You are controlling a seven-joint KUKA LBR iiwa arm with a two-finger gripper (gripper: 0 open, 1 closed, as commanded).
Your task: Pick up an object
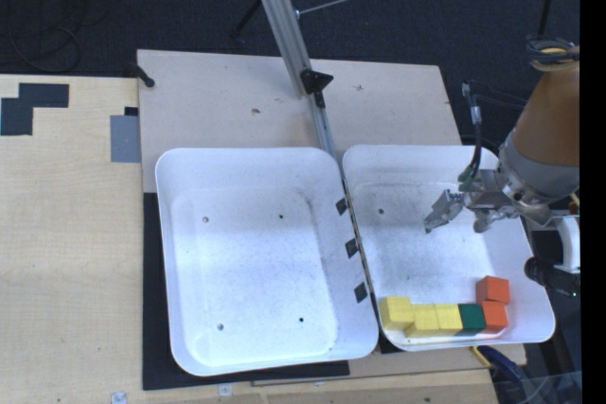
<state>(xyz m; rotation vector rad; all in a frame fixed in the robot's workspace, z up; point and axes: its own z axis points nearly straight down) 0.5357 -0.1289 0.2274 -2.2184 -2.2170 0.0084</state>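
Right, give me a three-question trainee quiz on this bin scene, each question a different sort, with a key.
1. True or false: the blocks lie in the left bin.
2. Multiple choice: where in the right bin do the blocks sit? A) far left corner B) near edge, toward the right corner C) dead centre
3. Fill in: between the yellow blocks and an orange block lies a ____ block.

Key
1. False; they lie in the right bin.
2. B; the gripper hovers farther back, apart from them.
3. Green; a second orange block sits just behind the row.
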